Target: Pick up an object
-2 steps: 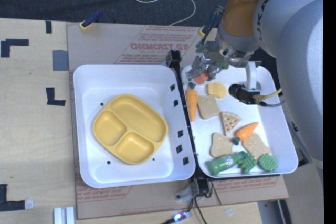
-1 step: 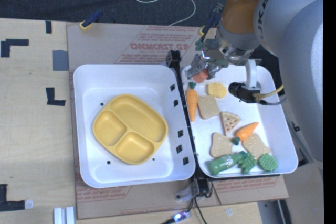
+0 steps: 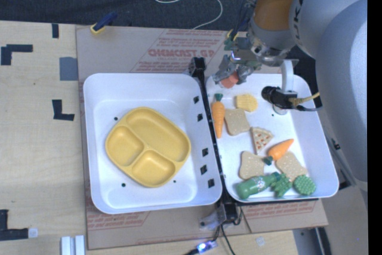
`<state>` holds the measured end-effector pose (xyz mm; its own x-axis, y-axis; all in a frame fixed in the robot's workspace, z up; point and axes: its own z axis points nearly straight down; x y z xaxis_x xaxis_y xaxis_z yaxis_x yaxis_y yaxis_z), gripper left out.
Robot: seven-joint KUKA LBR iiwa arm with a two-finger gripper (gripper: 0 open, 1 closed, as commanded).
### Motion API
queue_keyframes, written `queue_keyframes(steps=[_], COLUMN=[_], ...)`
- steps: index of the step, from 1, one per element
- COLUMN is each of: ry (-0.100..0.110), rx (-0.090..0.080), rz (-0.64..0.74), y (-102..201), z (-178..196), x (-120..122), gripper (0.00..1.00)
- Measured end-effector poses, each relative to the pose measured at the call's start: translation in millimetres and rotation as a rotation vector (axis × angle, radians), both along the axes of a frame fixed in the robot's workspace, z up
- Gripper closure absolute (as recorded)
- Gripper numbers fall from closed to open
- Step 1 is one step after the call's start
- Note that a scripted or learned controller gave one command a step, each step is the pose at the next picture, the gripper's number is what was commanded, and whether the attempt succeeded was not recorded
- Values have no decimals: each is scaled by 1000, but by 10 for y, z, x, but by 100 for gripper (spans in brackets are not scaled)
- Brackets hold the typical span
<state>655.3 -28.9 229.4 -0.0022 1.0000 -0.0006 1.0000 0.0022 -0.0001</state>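
My gripper hangs over the far left corner of the right bin. A small red toy piece shows between its fingertips, and the fingers look shut on it. Below it in the bin lie a carrot, a yellow cracker, a toast slice and a pizza wedge. Nearer the front are a second carrot, two more toast slices, a green bottle and broccoli.
The left bin holds a yellow divided plate. The ridge where the two bins meet runs just left of the gripper. A black fitting with a cable sits over the right bin's far side. The arm's bulk covers the upper right.
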Motion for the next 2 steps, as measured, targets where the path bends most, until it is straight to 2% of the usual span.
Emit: queue_keyframes(steps=[1,2], ry=[2,1], rx=[-1,0], rz=[-1,-1], y=[-3,74], z=[-158,-108], x=[-84,-40], gripper=[100,100])
